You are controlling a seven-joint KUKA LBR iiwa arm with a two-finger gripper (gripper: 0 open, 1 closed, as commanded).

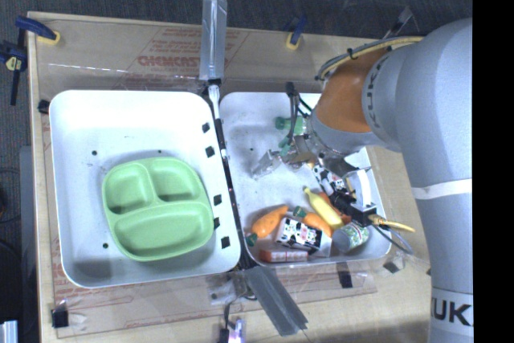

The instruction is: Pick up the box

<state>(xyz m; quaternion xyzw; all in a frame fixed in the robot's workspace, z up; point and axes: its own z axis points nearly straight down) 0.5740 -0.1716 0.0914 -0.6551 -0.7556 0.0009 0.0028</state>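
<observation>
**Gripper low in right bin; box apart at front wall**

The gripper (269,163) sits low in the right bin (241,124); finger state cannot be determined. The box (299,234), black-and-white patterned, lies near the front wall, apart from it, between a carrot (268,221) and a banana (321,207). The left bin (72,116) holds a green divided plate (158,207).
</observation>
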